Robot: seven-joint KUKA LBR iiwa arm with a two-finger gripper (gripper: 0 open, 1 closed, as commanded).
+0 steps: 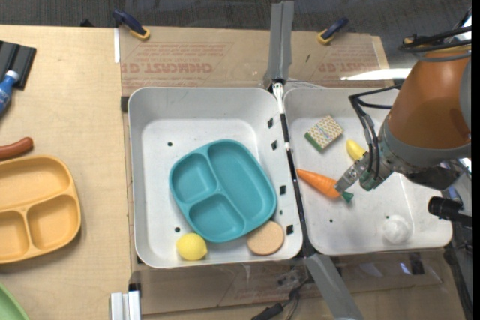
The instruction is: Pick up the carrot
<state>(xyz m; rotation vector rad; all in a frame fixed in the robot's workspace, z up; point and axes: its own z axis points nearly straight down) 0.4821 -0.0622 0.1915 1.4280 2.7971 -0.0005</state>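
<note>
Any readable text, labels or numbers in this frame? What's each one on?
"CHEMCAST GP", in red, seen upside down and mirrored, on the brown paper-faced sheet behind the left bin.
A second red print on the same kind of sheet behind the right bin: washed out by glare, unreadable.
The carrot, the blue divided plate and the patterned sponge carry no text.

- carrot (318, 182): orange, smooth, plastic-looking, slight sheen
- right bin (420, 225) and left bin (150, 161): white, matt plastic look, smooth
- teal plate (222, 189): smooth plastic look, soft gloss
- sponge (324, 133): rough, speckled, matt
- yellow ball (191, 246): smooth, matt
- arm band (435, 105): orange, glossy
- bench (67, 79): pale wood, matt
- cardboard (195, 60): brown, printed, matt
</note>
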